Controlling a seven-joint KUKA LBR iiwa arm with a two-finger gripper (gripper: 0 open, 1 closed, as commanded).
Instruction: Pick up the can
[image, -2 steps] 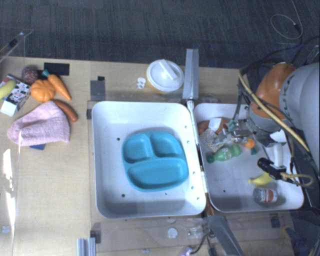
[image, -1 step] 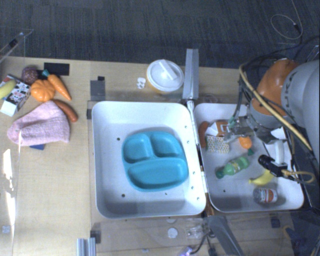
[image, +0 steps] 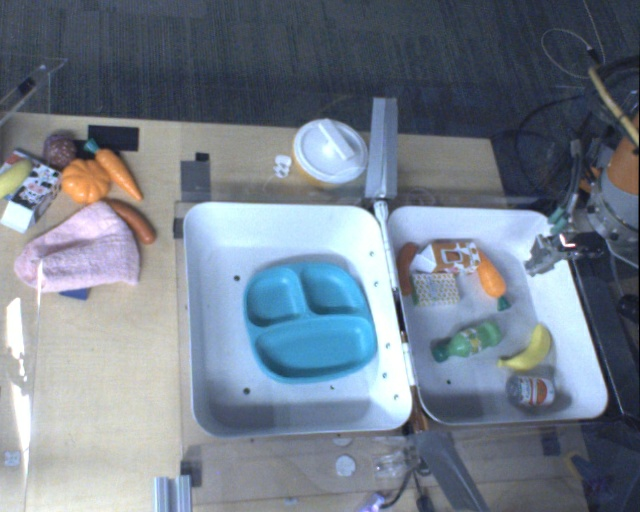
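Observation:
The can (image: 530, 391) lies on its side in the near right corner of the right bin (image: 580, 330); it is silver with a brown and orange label. My gripper (image: 547, 254) hangs over the far right part of that bin, near its right wall. It is well behind the can, with a yellow banana (image: 531, 348) between them. Nothing is visible in the gripper.
The right bin also holds a green bottle (image: 466, 340), a toy carrot (image: 490, 280), a white and orange carton (image: 450, 258), a speckled block (image: 437, 290) and a brown sausage (image: 405, 270). A blue divided plate (image: 312, 320) lies in the left bin. A white bowl (image: 330, 150) and toy food sit on the bench.

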